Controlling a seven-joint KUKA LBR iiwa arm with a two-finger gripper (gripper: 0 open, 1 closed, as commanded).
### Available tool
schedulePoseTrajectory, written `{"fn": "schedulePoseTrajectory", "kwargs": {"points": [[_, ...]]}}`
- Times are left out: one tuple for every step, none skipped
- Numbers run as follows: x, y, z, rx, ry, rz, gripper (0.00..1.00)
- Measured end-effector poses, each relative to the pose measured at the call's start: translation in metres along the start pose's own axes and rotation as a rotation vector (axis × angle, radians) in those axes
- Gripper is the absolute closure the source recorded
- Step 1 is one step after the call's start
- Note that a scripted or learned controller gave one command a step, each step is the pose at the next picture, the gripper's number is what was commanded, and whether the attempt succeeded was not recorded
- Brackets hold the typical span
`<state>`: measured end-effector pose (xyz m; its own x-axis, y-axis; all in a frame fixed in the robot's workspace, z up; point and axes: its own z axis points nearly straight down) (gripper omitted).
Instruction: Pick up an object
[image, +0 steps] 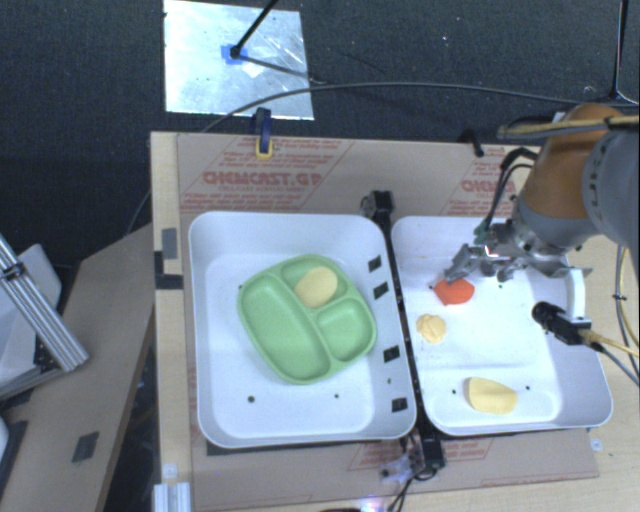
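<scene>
Pale yellow wedge-shaped piece (491, 395) near edge of right white bin (575, 385). Small yellow lumpy piece (431, 327) farther in. Red-orange rounded toy piece (455, 291) far-left in that bin, likely target since hand (480, 262) hangs just above-right of it; hand's opening cannot be told. Green divided plastic plate (290, 335) in left bin.

Two white bins, the left bin (215, 330) and the right bin (560, 395), sit side by side. There is one green divided plate (290, 335). Four food pieces show: one yellow piece on the plate (317, 287), one orange piece (455, 291), one small yellow lump (431, 327) and one yellow wedge (491, 395).
</scene>
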<state>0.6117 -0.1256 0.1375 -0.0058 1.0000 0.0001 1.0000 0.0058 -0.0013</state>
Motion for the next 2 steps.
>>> {"fn": "schedulePoseTrajectory", "kwargs": {"points": [[0.001, 0.000, 0.052, 0.001, 0.000, 0.003, 0.00], [0.000, 0.002, 0.038, -0.004, -0.001, 0.002, 1.00]]}}
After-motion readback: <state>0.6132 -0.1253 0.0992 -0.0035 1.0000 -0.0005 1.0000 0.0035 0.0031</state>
